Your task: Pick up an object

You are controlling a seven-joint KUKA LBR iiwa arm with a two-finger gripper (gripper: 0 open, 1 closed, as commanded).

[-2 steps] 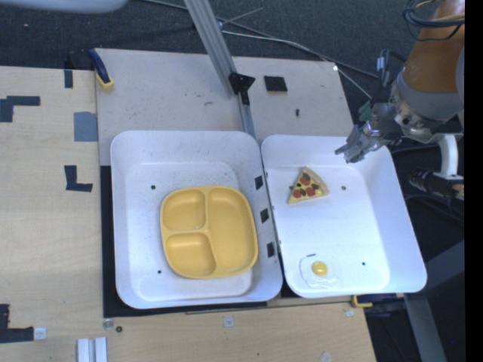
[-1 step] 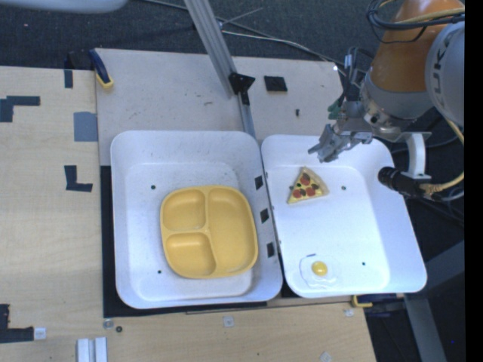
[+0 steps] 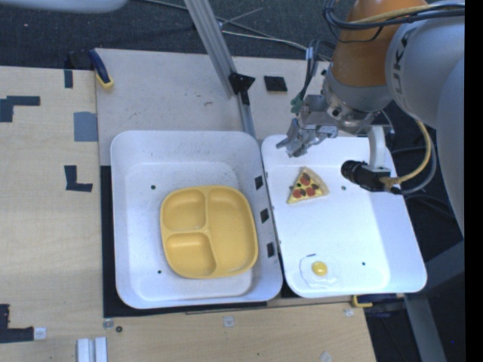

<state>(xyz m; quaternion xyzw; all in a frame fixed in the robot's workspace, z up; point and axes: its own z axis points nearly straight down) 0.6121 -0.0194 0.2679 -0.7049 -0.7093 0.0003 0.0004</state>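
Fried egg (image 3: 318, 268) nearest, pizza slice (image 3: 306, 186) beyond; tool (image 3: 294, 146) above, empty, opening unclear.

Arm (image 3: 430, 59): was grey, rounded, with an orange band (image 3: 370, 32).
Cables (image 3: 419, 168): were black and yellowish, looping beside the wrist.
Gripper (image 3: 296, 145): was grey metal.

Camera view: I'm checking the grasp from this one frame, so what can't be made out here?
- Gripper: fingers small and blurred, so open or shut is unclear.
- Right bin: its far corner is hidden behind the arm.
- Fried egg: too small for detail.
- Pizza slice: toppings too small to identify.
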